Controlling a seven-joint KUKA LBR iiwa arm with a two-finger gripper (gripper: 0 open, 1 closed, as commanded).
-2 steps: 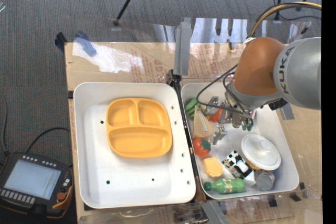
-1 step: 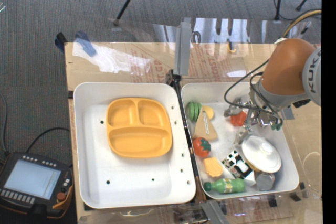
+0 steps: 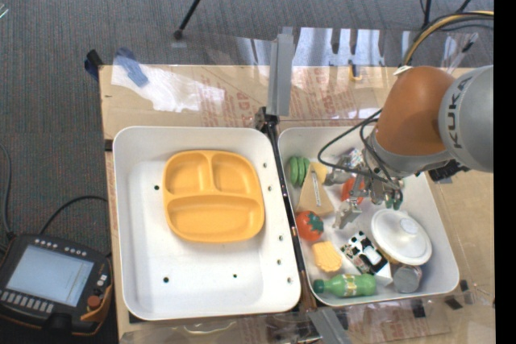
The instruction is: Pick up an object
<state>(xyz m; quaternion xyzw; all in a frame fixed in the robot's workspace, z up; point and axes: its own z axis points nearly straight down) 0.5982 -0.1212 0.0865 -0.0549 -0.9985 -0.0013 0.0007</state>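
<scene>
The gripper (image 3: 355,201) hangs low in the right bin (image 3: 445,252) among toy food, but whether it is released or clenched cannot be told. Around it lie a green pepper (image 3: 298,170), a tomato (image 3: 309,225), a green bottle (image 3: 347,285) and a white lid (image 3: 401,236). The left bin (image 3: 137,254) holds a yellow divided plate (image 3: 214,196).

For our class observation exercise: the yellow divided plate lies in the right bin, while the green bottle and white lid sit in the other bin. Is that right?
Not quite. The camera view shows the yellow divided plate in the left bin, not the right. The green bottle and white lid do sit in the other bin.
</scene>
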